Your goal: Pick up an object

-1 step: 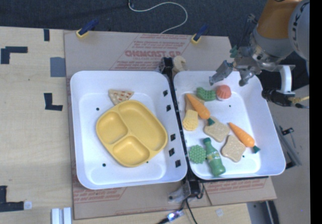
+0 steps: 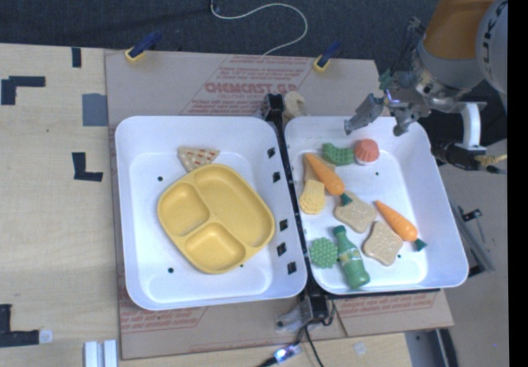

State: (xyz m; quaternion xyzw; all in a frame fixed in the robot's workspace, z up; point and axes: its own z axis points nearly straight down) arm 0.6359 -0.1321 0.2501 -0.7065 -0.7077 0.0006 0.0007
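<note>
The gripper hangs with its fingers spread apart over the right bin. A carrot lies slanted, pointing far-left.

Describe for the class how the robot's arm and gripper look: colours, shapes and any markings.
The grey arm is thick and rounded, with a broad orange band above the wrist. The wrist narrows to a darker metal head that carries the two-finger gripper, whose fingers are slim, grey and straight.

Carrots: two orange, one lying slantwise mid-bin, one nearer the right wall
Tomato: red, round, far side
Bottle: green, lying flat near front
Crackers: tan, flat, between the carrots
</note>
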